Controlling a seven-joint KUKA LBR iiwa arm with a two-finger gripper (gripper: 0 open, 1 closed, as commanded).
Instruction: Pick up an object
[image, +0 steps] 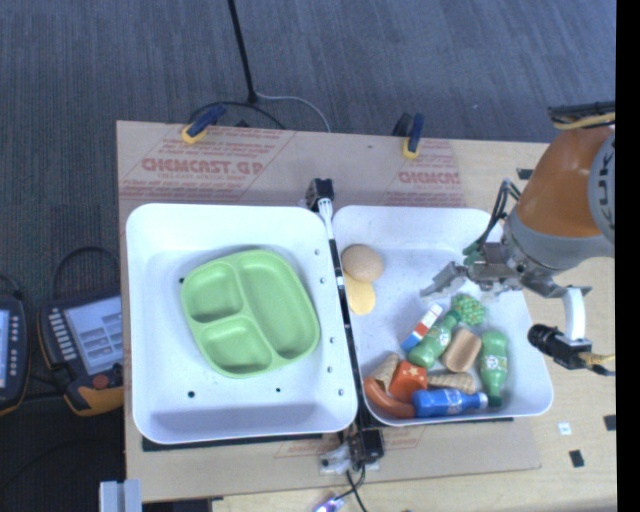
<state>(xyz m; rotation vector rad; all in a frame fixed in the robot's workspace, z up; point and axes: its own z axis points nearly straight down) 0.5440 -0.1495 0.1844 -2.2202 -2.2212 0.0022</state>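
The task's things, a heap of small toy foods, lay in the right shallow white bin (400, 225), crowded toward its near right corner. Among them were a green plastic bottle (494, 366) standing near the right wall, a blue tube-shaped item (448, 402) lying along the near wall, a red-orange block (407, 378), a tan bun-like piece (462, 349), a second green bottle (434, 343) and a small white tube with red and blue bands (424, 327). A bumpy green toy (467, 309) sat at the top of the heap. Apart from them, near the divider, a round beige ball (362, 263) touched a flat yellow disc (359, 297).

The pincer (458, 277) hung just above the heap, its metal fingers spread and released, grasping nothing. The grey arm with its orange band (562, 190) reached in from the right.

The left white bin (150, 250) held a light green sectioned plastic tray (250, 312) with three compartments.

Both bins rested on a brown board counter (200, 165) over dark grey carpet (120, 60). Yellow and blue clamps (203, 123) gripped the board's far edge. A handheld controller (85, 340) lay on the floor at left, cut off by the edge.

Red lettering on the board read "CHEMCAST GP" at left; the same print at right was partly hidden. The toys' labels were too small to read.
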